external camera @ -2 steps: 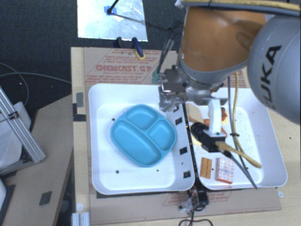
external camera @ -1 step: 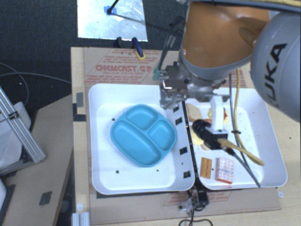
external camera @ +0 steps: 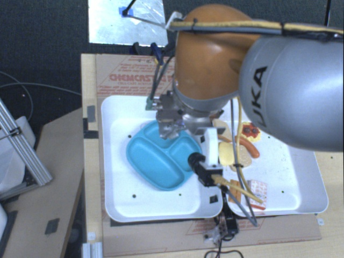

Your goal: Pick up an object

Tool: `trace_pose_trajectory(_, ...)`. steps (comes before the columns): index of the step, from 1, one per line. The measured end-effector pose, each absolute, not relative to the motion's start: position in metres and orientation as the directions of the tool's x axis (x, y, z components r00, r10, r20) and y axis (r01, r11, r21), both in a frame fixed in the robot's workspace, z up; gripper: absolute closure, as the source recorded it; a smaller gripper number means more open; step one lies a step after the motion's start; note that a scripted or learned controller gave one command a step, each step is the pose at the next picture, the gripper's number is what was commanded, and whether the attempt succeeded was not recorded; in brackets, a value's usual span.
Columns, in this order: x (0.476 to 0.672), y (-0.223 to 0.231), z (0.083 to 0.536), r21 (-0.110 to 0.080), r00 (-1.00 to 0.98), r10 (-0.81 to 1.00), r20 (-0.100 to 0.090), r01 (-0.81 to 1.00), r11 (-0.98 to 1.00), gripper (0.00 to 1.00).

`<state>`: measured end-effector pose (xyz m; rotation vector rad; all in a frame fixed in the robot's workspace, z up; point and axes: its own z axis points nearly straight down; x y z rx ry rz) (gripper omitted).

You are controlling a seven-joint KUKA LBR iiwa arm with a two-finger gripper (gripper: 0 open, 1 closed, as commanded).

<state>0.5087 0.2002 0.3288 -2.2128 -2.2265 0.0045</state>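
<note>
hand [external camera: 171, 129] low over blue tray [external camera: 160, 160] in left bin [external camera: 115, 160]

bench: brown cardboard sheet [external camera: 126, 74] w/ red print under bins | top-left: shiny foil-like sheet [external camera: 126, 14] on dark floor, blue bit on it | far left: slanted metal rail [external camera: 24, 149] | black cable [external camera: 32, 87] looping over floor

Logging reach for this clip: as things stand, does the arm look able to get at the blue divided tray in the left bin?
Probably yes: the gripper hangs right over the blue divided tray's far edge, nothing between.
</note>
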Motion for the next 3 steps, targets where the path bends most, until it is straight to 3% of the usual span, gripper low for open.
trace_pose_trajectory(1, 0.485, 0.154, 0.215, -0.010, 0.004, 1.000, -0.003, 1.000, -0.004, 1.00)
trace_pose_trajectory(2, 0.498, 0.186, 0.336, 0.014, -0.007, 1.000, 0.006, 1.000, 0.007, 1.00)
trace_pose_trajectory(3, 0.595, 0.157, 0.255, 0.002, 0.003, 1.000, -0.002, 1.000, -0.003, 1.00)
